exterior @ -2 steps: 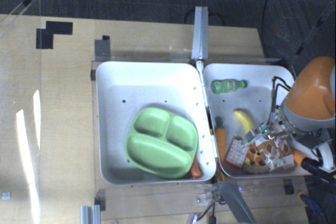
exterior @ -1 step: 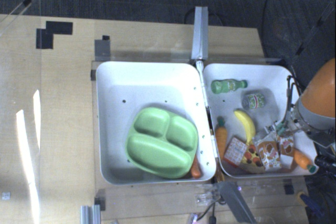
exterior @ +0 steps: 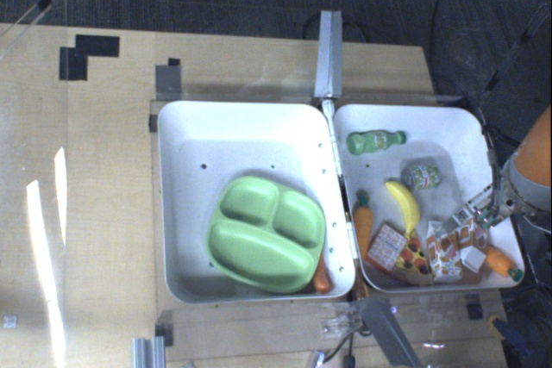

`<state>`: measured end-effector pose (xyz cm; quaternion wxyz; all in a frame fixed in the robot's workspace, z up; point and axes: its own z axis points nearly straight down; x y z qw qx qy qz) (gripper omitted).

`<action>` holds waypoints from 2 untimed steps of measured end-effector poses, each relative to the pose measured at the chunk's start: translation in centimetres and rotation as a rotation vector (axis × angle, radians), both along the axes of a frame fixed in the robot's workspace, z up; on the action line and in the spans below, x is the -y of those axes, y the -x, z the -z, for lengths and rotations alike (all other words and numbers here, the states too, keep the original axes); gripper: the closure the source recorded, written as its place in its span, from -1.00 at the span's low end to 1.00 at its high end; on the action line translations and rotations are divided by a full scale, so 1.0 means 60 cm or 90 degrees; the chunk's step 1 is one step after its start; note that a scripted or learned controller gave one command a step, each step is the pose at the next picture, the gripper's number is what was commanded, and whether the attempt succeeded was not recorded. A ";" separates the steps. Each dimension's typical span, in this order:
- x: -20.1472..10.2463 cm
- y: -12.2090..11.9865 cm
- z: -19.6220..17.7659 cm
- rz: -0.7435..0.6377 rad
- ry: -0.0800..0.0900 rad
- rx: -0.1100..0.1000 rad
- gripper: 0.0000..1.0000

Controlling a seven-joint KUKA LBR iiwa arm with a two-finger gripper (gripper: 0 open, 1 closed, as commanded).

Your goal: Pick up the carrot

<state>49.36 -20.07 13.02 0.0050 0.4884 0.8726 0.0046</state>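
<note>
Nothing of the pick can be counted as done: the carrot [exterior: 363,224] is seen lying in the right bin [exterior: 448,118], against the wall shared with the left bin [exterior: 250,121], its green top pointing away from the camera, and well apart from the claw [exterior: 479,212]. The claw is seen at the far side of the same bin, low over a litter of printed packets [exterior: 448,250], with the orange-banded arm [exterior: 535,164] behind it. Whether the claw is open or closed cannot be told, and nothing can be made out in its grasp. Between the claw and the carrot a banana [exterior: 403,204] is laid, with a small printed can [exterior: 421,177] just beyond it and a green bottle [exterior: 374,140] farther off toward the back wall. A second orange vegetable [exterior: 500,264] is seen close beside the claw, nearer the camera. Remaining, by this reckoning, are the whole approach across the bin, the descent, the grip and the lift.
</note>
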 end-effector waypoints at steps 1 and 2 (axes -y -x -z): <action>0.003 -0.006 0.060 -0.090 0.002 0.005 -1.00; 0.008 0.006 0.036 -0.308 0.005 -0.004 -1.00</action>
